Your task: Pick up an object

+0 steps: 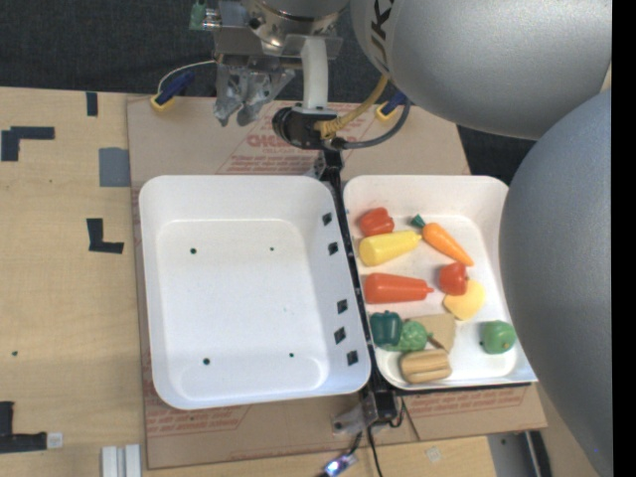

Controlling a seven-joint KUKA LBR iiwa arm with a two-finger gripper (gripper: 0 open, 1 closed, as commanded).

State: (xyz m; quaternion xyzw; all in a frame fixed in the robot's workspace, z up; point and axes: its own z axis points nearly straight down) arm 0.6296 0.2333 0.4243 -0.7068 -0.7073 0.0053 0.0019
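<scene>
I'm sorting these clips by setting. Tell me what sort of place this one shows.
Most likely a robotics lab grasping bench, not a kitchen. Two shallow white bins sit side by side on cardboard, the right one full of toy plastic vegetables such as a carrot, and a grey KUKA arm hangs above them.

Both bins look like smooth white plastic with a soft sheen. The toy carrot and pepper are glossy plastic. Matt brown cardboard lies beneath. The arm is smooth grey, semi-gloss.
</scene>
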